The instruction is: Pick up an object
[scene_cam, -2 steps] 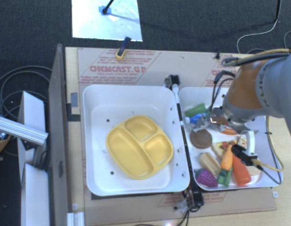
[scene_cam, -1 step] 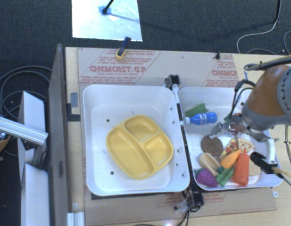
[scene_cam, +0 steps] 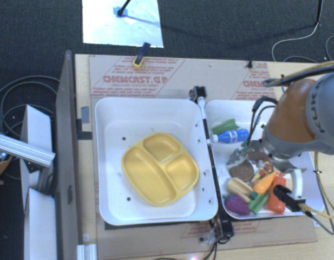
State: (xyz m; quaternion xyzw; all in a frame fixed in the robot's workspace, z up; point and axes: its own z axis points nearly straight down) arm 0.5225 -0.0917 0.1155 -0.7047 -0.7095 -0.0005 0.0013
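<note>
The right bin (scene_cam: 231, 108) holds a heap of toy food. A green piece (scene_cam: 225, 126) and a blue bottle (scene_cam: 230, 136) lie near its left wall. Lower down are a brown patty (scene_cam: 241, 171), a tan bun (scene_cam: 238, 186), purple grapes (scene_cam: 236, 205), an orange carrot (scene_cam: 264, 182), a red pepper (scene_cam: 275, 200) and a small green piece (scene_cam: 258, 203). My gripper (scene_cam: 243, 156) hangs low over the middle of this bin, just above the brown patty and below the blue bottle. The wrist hides the objects under it.
The left bin (scene_cam: 110, 145) holds a yellow divided plate (scene_cam: 159, 168). A ridge (scene_cam: 207, 145) separates the two bins. The grey and orange arm (scene_cam: 296, 118) covers the right part of the right bin. Cables lie on the dark floor at the left and upper right.
</note>
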